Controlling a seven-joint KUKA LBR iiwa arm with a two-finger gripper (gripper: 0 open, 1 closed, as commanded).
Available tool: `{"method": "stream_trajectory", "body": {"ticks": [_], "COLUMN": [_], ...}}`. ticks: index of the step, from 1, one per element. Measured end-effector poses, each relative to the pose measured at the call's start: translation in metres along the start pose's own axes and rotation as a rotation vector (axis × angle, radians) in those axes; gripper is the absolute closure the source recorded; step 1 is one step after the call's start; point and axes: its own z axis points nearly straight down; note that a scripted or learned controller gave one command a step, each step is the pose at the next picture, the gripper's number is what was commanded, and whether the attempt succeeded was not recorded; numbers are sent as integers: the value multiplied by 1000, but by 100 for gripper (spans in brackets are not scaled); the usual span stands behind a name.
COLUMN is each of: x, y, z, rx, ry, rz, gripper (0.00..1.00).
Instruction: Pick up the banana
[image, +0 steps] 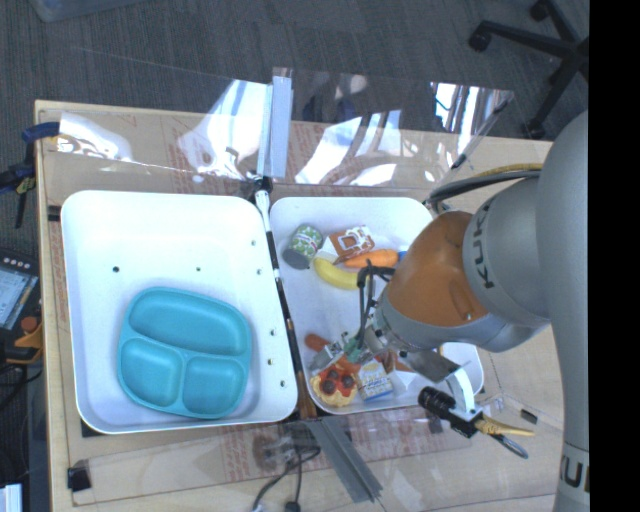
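The arm (500, 260) is reaching in from the right over the right bin (300, 215), its orange band sitting above the middle of that bin and hiding much of what is lying there. The gripper (365, 345) is hanging low near the front of the bin, over a cluster of small things; whether it is open or closed I cannot tell, since the wrist is covering it. The banana (335, 272) is lying in the back half of the right bin, just left of the orange band, with a small green can (305, 242) just behind it and a carrot (370, 260) touching its right end. A piece of toy fruit (335, 383) and a small box (374, 381) are lying at the bin's front edge. In the left bin (100, 220), a blue divided plate (185, 350) is sitting toward the front.
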Motion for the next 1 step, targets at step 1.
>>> {"method": "stream_trajectory", "body": {"ticks": [1], "x": [-33], "y": [103], "z": [0], "rx": [-1], "ry": [-2], "rz": [71], "gripper": [0]}}
